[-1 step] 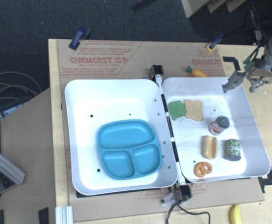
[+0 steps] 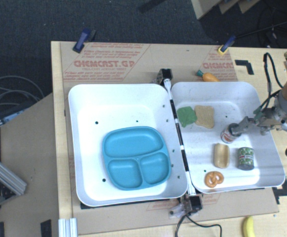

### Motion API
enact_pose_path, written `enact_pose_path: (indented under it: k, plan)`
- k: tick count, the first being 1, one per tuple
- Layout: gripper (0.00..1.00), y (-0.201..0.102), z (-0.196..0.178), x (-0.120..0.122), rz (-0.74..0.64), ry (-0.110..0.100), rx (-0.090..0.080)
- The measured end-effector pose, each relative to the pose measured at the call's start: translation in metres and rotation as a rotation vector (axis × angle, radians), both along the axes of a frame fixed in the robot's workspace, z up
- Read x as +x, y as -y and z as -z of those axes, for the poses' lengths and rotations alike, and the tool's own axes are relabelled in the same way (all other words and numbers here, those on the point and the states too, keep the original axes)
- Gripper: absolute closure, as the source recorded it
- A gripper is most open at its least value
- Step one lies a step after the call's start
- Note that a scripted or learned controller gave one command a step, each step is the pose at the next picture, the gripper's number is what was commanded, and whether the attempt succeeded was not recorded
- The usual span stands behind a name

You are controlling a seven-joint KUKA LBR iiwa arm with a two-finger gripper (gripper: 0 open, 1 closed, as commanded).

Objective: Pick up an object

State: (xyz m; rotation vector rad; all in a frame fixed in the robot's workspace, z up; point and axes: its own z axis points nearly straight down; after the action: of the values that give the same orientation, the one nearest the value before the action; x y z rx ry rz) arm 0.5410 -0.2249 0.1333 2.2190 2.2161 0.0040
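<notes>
The right bin point(image 2: 242, 95) holds several small items: a green leaf-shaped piece point(image 2: 186, 116), a tan bread slice point(image 2: 204, 116), a small red and white can point(image 2: 227, 136), a yellowish bread roll point(image 2: 221, 155), a green can point(image 2: 245, 158) and a pretzel point(image 2: 213, 178). My gripper point(image 2: 235, 129) reaches in from the right and hangs low over the bin. Its tip is just above and to the right of the red and white can, touching it or nearly so. Nothing is visibly lifted.
A blue divided plate point(image 2: 135, 156) lies in the left bin point(image 2: 84, 132). A black clip point(image 2: 165, 75) joins the bins at the back, and an orange item point(image 2: 208, 76) lies on the board behind the right bin. Cables hang at the right edge.
</notes>
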Motion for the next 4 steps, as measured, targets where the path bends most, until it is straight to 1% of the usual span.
enact_pose_path:
  k: [1,2,3,4]
  plan:
    - [0.0,-0.02,0.024,-0.021,-0.001,-0.004,0.001]
    - [0.0,-0.078,0.045,-0.036,-0.001,0.001,0.0]
    - [0.0,-0.119,0.045,-0.043,-0.001,0.004,0.0]
    - [0.0,-0.13,0.045,-0.022,0.0,0.003,0.0]
